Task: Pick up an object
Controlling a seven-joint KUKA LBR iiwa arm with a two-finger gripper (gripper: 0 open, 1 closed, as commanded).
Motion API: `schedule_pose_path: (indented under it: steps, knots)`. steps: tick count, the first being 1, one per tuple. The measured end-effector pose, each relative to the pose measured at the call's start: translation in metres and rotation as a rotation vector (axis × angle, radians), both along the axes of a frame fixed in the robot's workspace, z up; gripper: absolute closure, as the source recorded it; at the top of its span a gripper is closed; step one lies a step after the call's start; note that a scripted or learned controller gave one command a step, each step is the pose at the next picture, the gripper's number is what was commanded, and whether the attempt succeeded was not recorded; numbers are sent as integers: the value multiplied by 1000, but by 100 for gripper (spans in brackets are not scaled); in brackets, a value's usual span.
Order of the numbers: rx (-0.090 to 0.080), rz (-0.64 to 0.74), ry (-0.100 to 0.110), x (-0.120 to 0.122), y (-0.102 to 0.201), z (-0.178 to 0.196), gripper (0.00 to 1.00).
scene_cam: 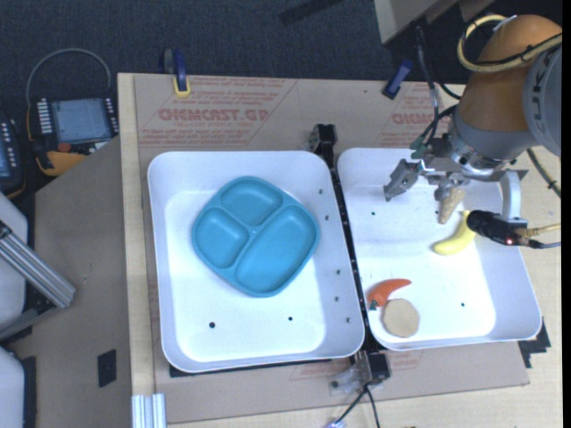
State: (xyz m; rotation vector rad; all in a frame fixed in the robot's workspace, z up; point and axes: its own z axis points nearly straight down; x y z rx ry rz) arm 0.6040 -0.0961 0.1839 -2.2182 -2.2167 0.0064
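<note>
open gripper (423, 187) above right bin (500, 328)

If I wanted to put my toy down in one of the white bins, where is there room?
Left bin: bare floor in front of the blue divided plate and beside it. Right bin: bare in the middle-left, between the gripper and the orange piece, and at the near-right corner. It is crowded around the gripper, the banana and the tan disc.
</note>
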Motion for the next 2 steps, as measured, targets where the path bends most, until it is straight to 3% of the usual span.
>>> schedule_pose_path:
  steps: [2]
  knots:
    - [0,0,-1,-10,-3,-102,0]
